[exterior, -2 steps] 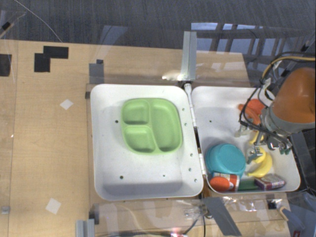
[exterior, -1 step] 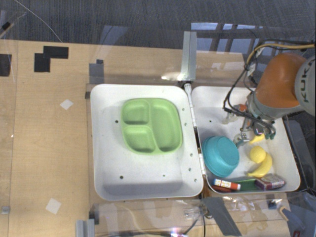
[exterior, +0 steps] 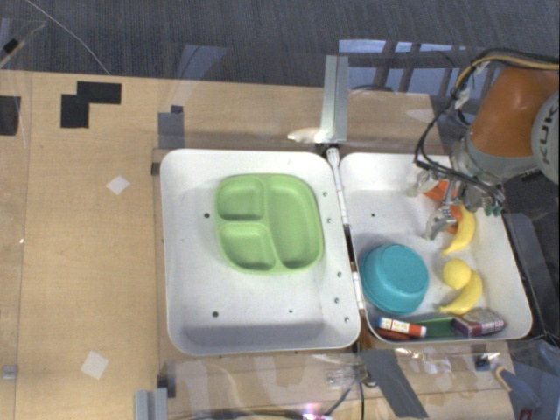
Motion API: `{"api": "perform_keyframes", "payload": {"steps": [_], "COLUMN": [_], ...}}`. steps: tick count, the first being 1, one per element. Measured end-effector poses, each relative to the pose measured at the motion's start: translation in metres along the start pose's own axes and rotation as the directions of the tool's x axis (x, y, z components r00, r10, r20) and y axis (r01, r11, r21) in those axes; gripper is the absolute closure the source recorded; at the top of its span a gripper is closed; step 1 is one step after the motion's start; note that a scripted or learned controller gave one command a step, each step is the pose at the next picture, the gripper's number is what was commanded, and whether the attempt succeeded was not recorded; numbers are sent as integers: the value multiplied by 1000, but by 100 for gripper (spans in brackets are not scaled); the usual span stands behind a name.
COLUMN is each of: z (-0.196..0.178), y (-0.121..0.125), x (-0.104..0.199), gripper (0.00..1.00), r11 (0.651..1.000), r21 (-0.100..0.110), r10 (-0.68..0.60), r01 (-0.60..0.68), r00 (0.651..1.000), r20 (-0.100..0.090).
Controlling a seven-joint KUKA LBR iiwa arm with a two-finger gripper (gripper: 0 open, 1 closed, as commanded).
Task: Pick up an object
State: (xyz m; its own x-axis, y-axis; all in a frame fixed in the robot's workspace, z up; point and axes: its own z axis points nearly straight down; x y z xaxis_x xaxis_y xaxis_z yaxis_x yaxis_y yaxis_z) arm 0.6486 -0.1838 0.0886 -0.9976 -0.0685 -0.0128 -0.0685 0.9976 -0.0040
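At the upper right of the frame, the gripper [exterior: 448, 210] hangs low in the right bin [exterior: 385, 182], just beside a banana [exterior: 463, 232]; whether it is open cannot be told. Lower down sit a teal bowl [exterior: 395, 277] and a second banana [exterior: 463, 285]. The left bin [exterior: 188, 261] holds a green divided plate [exterior: 267, 222].

The left bin [exterior: 188, 234] has open floor along all four walls; only a green divided plate [exterior: 267, 222] sits at its middle. The right bin [exterior: 385, 182] is crowded: a blue bowl [exterior: 395, 277], two bananas [exterior: 462, 231] [exterior: 464, 294], a lemon [exterior: 455, 272], a marker [exterior: 404, 326] and a small box [exterior: 477, 324] fill its near half. Its far left corner is bare. The pincer [exterior: 444, 220] hangs over its far right part.
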Motion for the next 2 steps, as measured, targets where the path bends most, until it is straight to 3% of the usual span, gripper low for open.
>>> {"api": "perform_keyframes", "payload": {"steps": [1,2], "z": [-1,-3], "y": [1,45], "x": [59,71], "gripper": [0,0], "r11": [999,1000], "r21": [-1,17], "r10": [37,-1], "r01": [-37,1], "r00": [999,1000], "r20": [-2,8]}}
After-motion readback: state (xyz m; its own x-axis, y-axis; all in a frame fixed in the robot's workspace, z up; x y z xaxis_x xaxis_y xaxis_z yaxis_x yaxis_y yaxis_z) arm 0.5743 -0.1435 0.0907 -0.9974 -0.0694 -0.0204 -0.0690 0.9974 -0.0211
